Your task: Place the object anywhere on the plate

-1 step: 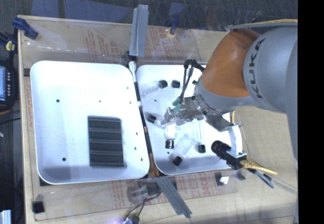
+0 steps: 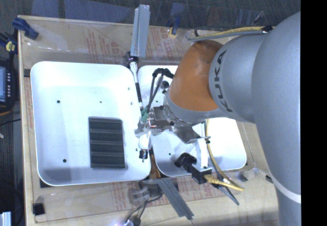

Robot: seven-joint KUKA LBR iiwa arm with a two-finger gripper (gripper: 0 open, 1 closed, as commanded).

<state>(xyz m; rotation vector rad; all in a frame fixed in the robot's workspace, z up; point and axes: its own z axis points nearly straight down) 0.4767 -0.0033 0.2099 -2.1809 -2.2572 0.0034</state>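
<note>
Counts: two white bins, one dark ribbed plate [image 2: 107, 142], one arm [image 2: 240, 76], one pincer [image 2: 144, 140].

The left bin [image 2: 51, 82] and right bin [image 2: 232, 161] sit side by side on the counter [image 2: 76, 41], rims touching down the middle. The arm is grey with an orange band and comes in from the right, covering most of the right bin.

Pincer: it is over the shared rims of the two bins, toward their lower end in the view. How far open it is, I cannot tell, as the tip is small and cluttered by cables. It is possibly touching the left bin's right rim, but that is not clear. Nothing can be confirmed as held.

Plate: a rectangle with four ribs, lying flat on the left bin's floor. It is close to that bin's lower edge and a little right of centre. It lies left of the pincer, near it but apart, with bare white floor between them.

Also on the counter: one metal bar [image 2: 140, 30] at the upper edge, above the gap between the bins, and one blue clamp [image 2: 23, 28] at the upper left corner.
</note>
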